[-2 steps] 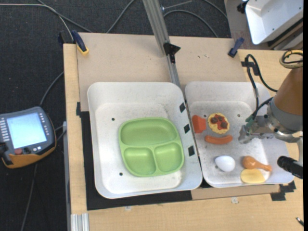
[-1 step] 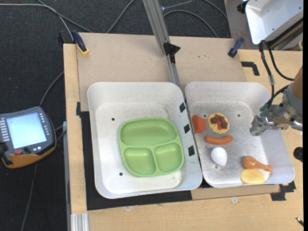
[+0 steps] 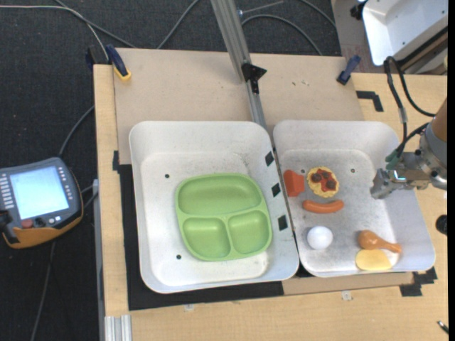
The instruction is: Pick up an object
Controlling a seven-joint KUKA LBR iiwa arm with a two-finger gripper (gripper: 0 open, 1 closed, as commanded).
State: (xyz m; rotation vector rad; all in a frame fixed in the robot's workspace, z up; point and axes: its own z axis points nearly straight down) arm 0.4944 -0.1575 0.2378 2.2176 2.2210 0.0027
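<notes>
My claw point(image 3: 382, 185) low over right bin point(image 3: 370, 137), near its right wall; fingers blurred, cannot tell spread or pressed. Nothing seen between them.

Targets well left and toward near edge: hot dog point(image 3: 323, 206), mini pizza point(image 3: 322, 180), white ball point(image 3: 319, 237), drumstick point(image 3: 377, 242), yellow piece point(image 3: 375, 261) at near-right corner.

Risks: closing on bare floor; ball rolling off; drumstick and yellow piece touching, double grab; wall snag.

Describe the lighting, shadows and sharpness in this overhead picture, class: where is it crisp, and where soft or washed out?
Camera view: even, diffuse light with faint shadows; the green tray and the toy food, like the white ball, look fairly crisp; the gripper at the right bin is soft and hard to read; the white housing at top right is washed out.
</notes>
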